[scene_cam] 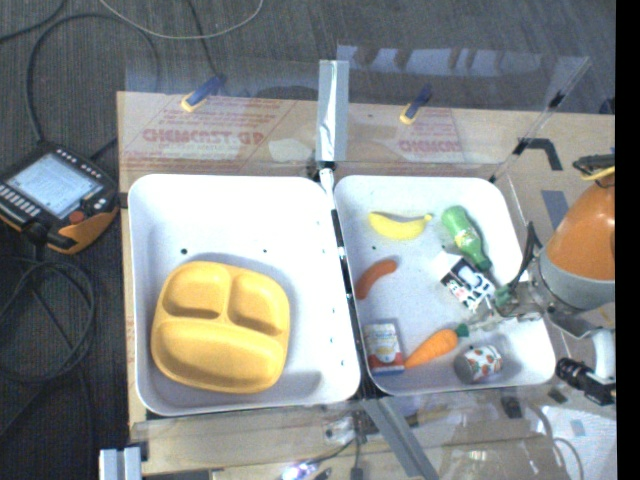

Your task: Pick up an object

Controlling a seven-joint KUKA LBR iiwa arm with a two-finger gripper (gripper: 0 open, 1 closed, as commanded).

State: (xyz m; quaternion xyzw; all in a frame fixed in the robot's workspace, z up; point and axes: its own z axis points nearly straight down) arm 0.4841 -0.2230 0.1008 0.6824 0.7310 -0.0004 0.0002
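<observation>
The gripper sits low in the right bin, just beside the black-and-white box; whether its jaws are wide or narrow I cannot tell. That box looks light and stiff, best pinched across its flat sides

Bright even light, soft shadows, slight blur

You see in right bin: banana, green bottle, sausage, carrot, small carton, can, black-white box.

Pendant w/ cables, bench's left
</observation>
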